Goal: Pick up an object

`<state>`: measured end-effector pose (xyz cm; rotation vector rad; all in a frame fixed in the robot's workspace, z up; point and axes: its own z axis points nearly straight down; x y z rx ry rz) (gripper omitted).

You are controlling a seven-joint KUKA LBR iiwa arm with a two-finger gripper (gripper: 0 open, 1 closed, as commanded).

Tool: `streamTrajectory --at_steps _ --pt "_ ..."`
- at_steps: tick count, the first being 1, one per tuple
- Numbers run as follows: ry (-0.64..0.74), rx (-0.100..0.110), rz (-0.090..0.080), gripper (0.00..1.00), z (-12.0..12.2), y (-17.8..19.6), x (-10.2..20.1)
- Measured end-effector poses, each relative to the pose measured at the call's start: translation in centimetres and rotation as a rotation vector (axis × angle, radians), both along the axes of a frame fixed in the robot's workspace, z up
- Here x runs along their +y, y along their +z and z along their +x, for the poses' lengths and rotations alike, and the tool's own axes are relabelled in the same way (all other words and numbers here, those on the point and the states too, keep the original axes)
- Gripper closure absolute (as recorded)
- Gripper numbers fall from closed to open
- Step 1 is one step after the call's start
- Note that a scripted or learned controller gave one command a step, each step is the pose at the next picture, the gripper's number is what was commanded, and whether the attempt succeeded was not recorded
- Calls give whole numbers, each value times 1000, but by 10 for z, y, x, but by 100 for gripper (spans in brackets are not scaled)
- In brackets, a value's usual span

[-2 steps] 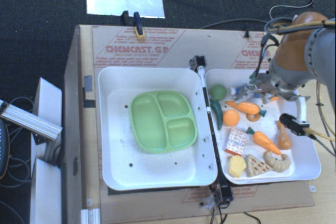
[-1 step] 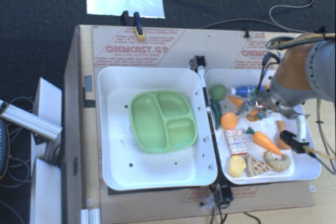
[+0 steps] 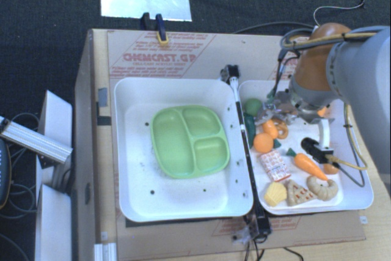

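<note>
Toy foods (image 3: pixel 297 175) lie unlifted in the right bin (image 3: pixel 360 198), the claw (image 3: pixel 282 110) low over its far edge beside the pretzel (image 3: pixel 279 128), grip impossible to judge, so the pick seems barely begun.

Two bins, arm low over the right one

I see a green tray (image 3: pixel 189 140) mid left bin (image 3: pixel 131 192); the gripper (image 3: pixel 276 108) sits at the right bin's (image 3: pixel 360 195) far edge, above an orange (image 3: pixel 263 143), carrot (image 3: pixel 303 162) and croissant (image 3: pixel 323 187)
</note>
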<state>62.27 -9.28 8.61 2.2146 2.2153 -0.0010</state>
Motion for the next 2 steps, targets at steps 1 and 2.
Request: streamTrajectory --at_steps 1,2 --pt "2 -1 3 100 1 11 1" --pt "4 2 8 100 22 99 82"
